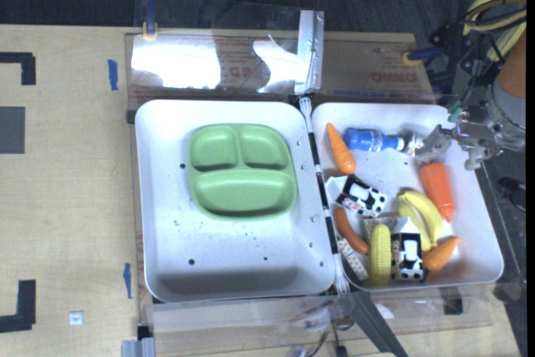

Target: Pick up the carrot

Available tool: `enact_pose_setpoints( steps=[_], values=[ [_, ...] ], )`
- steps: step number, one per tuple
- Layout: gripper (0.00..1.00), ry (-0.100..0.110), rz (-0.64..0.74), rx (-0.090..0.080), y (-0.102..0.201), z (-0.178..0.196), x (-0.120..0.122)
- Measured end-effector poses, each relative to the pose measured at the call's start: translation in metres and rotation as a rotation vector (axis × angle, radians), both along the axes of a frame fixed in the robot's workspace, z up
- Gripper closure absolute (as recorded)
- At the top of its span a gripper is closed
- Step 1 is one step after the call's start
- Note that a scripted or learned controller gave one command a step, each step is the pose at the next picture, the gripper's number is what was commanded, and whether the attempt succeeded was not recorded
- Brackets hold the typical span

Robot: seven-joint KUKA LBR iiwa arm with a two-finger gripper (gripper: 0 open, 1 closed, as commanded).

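While the arm reached in from the right, the tool [458, 142] sat over the far right edge of the right bin [489, 251], and whether it was released or clenched could not be told.

The carrot [338, 148] lay in the right bin near its left wall, tilted, just left of a blue bottle [374, 140] lying on its side. A thicker orange piece [437, 189] lay below the tool near the right wall, with a banana [422, 213] beside it and another orange piece [440, 252] at the near right corner. A black-and-white toy [363, 198], a sausage [350, 231] and a corn cob [380, 252] were crowded in the near half. In the left bin [167, 255] rested a green divided plate [242, 169]. Both bins stood on the counter [58, 205].
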State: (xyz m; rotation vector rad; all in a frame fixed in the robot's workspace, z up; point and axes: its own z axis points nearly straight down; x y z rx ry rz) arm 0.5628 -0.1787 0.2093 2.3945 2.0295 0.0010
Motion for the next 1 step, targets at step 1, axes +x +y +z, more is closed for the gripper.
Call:
enact_pose_setpoints(
  steps=[1],
  values=[
    [0.0, 0.0, -0.047, 0.001, 0.0398, -0.0282, 0.0287]
  ],
)
